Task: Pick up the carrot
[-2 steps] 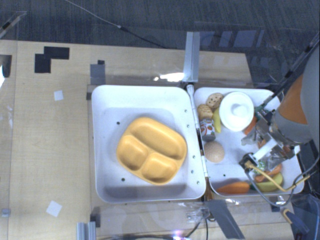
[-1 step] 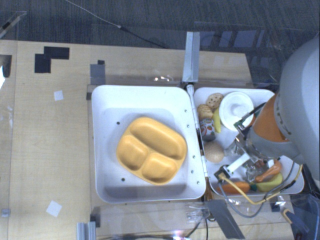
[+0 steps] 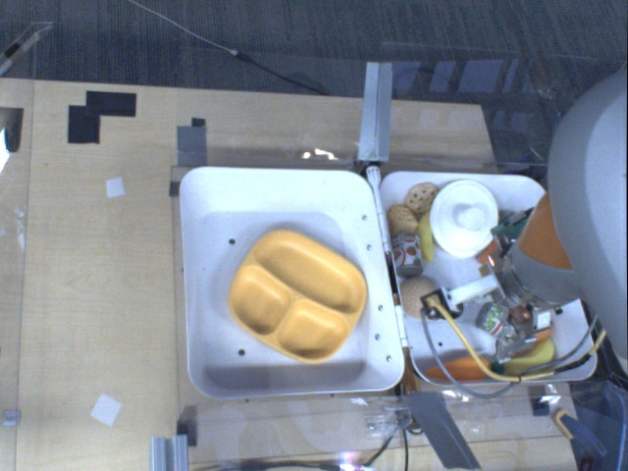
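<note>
Item, carrot (image 3: 463, 368): orange, lying along the near edge of the right bin (image 3: 446, 374), by its near-left corner, just beside a banana (image 3: 535, 353). Item, my fingers (image 3: 512, 334): low over that bin's near-right part, whether apart or together I cannot tell. Item, left bin (image 3: 211, 263): one yellow divided tray (image 3: 297, 293) at its middle
</note>
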`<state>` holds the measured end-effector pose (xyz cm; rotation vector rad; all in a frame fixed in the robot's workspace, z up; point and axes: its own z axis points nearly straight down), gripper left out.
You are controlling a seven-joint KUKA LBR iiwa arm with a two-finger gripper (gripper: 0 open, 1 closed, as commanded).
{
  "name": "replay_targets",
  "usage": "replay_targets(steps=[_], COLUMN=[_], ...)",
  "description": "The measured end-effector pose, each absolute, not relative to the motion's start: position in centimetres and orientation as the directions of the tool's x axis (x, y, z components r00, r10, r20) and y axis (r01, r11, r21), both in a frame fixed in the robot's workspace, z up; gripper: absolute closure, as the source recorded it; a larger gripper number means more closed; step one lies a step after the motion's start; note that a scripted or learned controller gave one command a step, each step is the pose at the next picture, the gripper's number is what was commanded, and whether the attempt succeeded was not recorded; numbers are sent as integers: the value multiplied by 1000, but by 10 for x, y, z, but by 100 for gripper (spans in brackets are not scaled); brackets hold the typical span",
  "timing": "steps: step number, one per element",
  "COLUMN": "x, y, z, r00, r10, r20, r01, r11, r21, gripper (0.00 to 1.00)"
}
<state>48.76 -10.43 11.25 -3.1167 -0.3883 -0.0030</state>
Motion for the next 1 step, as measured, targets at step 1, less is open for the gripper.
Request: replay_targets(steps=[1], x=[487], y=[-105], z=[118], r00=[978], r10=[207], r20=[1], r01=[207], r11=[-978], r21=[-1], gripper=[0])
